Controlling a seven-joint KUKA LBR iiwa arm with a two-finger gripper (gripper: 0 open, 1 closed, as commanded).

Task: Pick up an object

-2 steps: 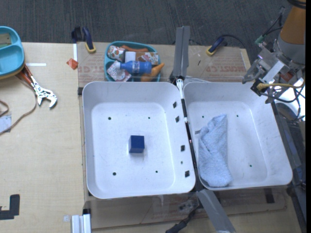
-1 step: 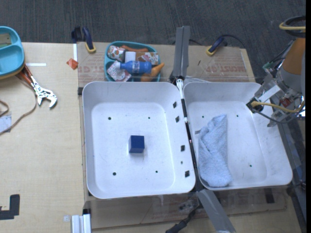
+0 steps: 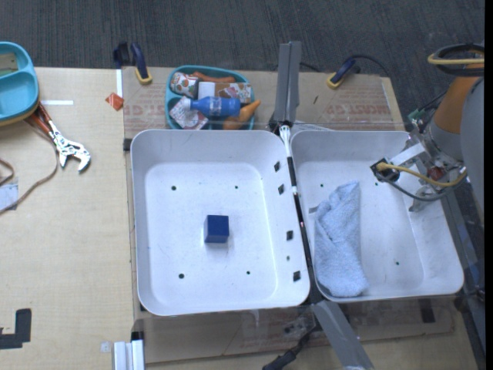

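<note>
A small blue cube [image 3: 217, 228] sits near the middle of the left bin [image 3: 154, 284]. A pale blue cloth [image 3: 340, 237] lies crumpled along the left side of the right bin [image 3: 431, 280], stretching from its centre to its front edge. My gripper [image 3: 428, 190] hovers over the right bin's far right corner, at the end of the grey arm coming in from the right. It is apart from the cloth and far from the cube, and nothing shows in its grasp.
A blue tray of assorted small items [image 3: 209, 100] stands behind the left bin. A wrench [image 3: 65, 149] and a blue dish [image 3: 15, 79] lie on the bench at far left. Clamps [image 3: 137, 62] hold the back edge.
</note>
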